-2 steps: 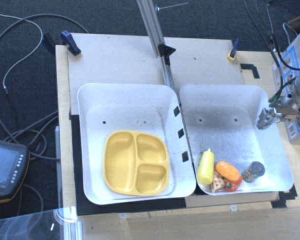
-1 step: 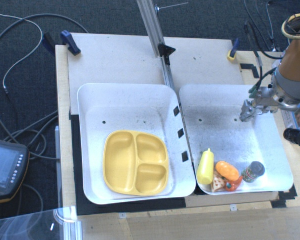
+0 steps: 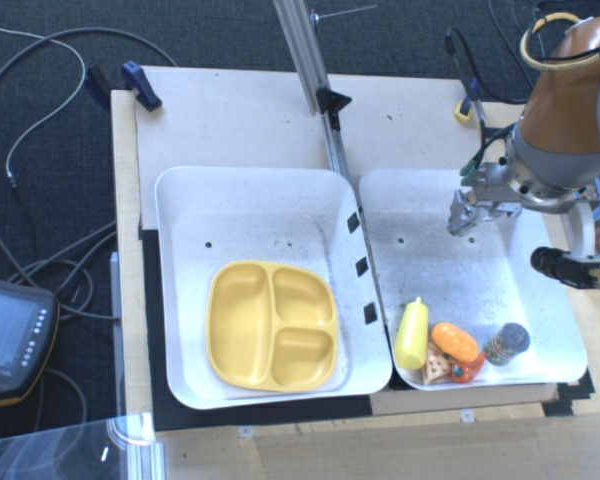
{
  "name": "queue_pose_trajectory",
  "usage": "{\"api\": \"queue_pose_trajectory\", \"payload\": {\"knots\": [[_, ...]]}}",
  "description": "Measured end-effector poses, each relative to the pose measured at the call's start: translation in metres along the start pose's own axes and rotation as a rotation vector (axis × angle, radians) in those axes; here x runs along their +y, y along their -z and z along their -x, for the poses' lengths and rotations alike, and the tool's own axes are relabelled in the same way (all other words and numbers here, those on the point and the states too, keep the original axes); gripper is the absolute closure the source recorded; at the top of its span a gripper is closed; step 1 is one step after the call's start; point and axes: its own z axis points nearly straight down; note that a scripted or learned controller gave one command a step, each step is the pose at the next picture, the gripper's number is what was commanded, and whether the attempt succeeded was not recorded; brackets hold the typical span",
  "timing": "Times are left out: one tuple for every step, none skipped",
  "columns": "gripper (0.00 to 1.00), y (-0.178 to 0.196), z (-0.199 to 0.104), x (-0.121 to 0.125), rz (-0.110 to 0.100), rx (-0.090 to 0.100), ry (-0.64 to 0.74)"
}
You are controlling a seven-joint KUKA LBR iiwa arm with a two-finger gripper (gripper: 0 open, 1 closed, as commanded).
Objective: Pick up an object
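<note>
Gripper (image 3: 467, 218) hanging over the upper part of the right bin (image 3: 540, 268), above bare floor; cannot tell how it is set, nothing seen in its hold. Well apart from it, along that bin's near edge: yellow bottle (image 3: 412, 334) upright-ish at the left, orange toy (image 3: 454, 342) just beside it, a small red and tan piece (image 3: 442, 370) below, dark can (image 3: 506, 343) to the right. Left bin (image 3: 180, 218) bearing a yellow divided tray (image 3: 273, 324).

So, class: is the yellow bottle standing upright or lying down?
Lying down. The yellow bottle shows its full length flat on the floor of the right bin, beside the orange toy.
</note>
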Motion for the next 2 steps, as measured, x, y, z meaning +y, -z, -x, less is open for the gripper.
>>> {"api": "queue_pose_trajectory", "payload": {"knots": [[1.00, -0.004, -0.063, 0.015, -0.003, 0.000, 0.000], [1.00, -0.005, -0.118, 0.015, -0.005, 0.001, 0.000]]}}
